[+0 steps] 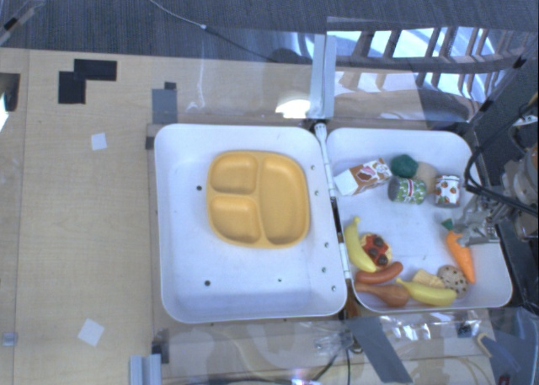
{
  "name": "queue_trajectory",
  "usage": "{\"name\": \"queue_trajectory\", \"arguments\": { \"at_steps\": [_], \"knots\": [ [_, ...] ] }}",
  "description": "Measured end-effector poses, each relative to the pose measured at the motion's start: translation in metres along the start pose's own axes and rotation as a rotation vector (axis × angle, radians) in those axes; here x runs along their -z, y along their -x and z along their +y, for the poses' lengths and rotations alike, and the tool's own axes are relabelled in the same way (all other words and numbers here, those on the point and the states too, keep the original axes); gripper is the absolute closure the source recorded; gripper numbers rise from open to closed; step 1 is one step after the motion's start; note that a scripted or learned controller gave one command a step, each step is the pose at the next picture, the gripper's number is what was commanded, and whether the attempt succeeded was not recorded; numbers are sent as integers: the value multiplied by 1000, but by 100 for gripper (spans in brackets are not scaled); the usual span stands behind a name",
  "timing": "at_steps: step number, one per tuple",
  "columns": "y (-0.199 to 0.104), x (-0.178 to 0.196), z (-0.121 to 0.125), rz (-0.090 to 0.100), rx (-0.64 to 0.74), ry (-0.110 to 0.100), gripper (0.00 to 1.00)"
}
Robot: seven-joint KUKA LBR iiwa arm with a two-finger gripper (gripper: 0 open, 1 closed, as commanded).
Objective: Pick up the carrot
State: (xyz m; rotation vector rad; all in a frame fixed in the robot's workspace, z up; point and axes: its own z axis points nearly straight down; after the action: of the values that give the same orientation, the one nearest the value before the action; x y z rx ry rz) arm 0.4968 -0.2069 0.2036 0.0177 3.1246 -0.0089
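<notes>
Camera view puts the gripper (473, 227) at the right side of the right bin (421, 141), where we see its metallic fingers low over the bin floor, just above the top end of the carrot (461, 256); we cannot tell whether it is released or clenched, and we see nothing between its tips. We find the carrot lying on the bin floor near the right wall, orange, running from its upper end under the gripper down toward the lower right corner. The grey arm (514, 164) reaches in from the right edge with dark cables looped beside it. Just below and left of the carrot we see a cookie (452, 277) and a pale cheese wedge (428, 277), and under them a banana (429, 293) along the bottom wall. Left of that lie 2 sausages (383, 284), a pizza slice (376, 248) and a second banana (357, 248) against the left wall. Along the top of this bin we see a small box (364, 178), a dark green item (404, 165), a can (408, 190) on its side and a white cup with red marks (447, 190). The left bin (194, 291) sits touching the right 1 and bears a yellow tray (257, 198) with 3 compartments. Both bins rest on a wooden bench (76, 232).
</notes>
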Motion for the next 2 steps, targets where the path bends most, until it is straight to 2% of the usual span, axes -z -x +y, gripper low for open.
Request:
{"name": "queue_trajectory", "arguments": {
  "at_steps": [1,2],
  "knots": [
    [-5,54,0,2,272,2,100],
    [20,106,1,3,497,4,100]
  ]
}}
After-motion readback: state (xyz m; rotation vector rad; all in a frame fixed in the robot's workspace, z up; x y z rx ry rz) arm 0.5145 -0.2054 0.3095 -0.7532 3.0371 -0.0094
